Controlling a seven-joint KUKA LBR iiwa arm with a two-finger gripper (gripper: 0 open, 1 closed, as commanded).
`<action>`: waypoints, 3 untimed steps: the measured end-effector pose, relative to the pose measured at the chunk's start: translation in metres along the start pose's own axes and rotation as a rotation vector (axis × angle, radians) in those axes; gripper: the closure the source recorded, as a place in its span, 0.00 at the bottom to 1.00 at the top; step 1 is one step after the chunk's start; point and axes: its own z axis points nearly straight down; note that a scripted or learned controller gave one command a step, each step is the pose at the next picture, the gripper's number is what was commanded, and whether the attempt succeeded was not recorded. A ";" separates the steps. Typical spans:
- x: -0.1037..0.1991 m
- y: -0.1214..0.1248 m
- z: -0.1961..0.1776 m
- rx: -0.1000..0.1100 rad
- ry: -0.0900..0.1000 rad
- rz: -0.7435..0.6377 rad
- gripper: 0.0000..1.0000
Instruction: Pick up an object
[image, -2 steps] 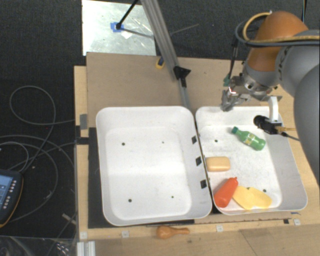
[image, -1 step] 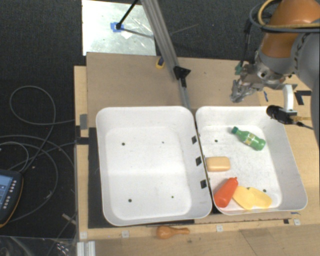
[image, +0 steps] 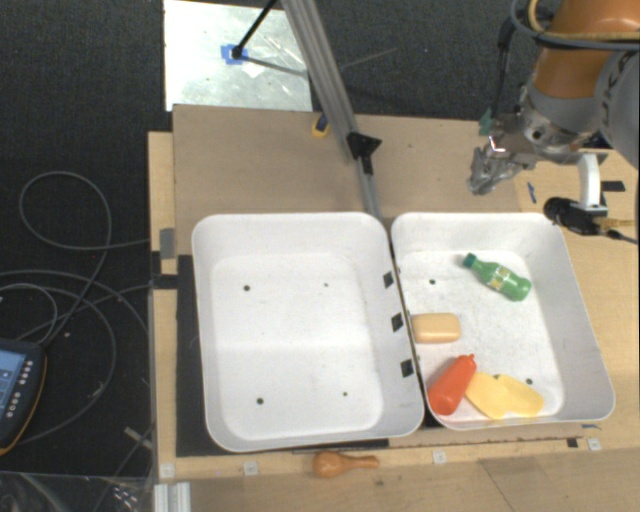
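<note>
Bottle (image: 497, 277) behind block (image: 436, 328), both in right bin (image: 575, 290)

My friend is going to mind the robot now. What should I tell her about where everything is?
Gripper: up above the bench past the far edge of the right bin, nothing between its fingers that I can see.
Right bin holds: green bottle toward the far side, tan block by the near-left wall, red bottle and yellow piece at the near edge, touching.
Left bin: white, beside the right one.
A brown pear-like thing lies on the bench in front of the bins.
Done: nothing picked yet.
Left: go down, grab one object, lift it.
</note>
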 end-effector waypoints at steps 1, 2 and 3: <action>0.058 -0.016 0.001 0.005 0.003 -0.006 1.00; 0.103 -0.040 0.018 0.008 0.002 -0.004 1.00; 0.146 -0.069 0.028 0.009 0.003 -0.005 1.00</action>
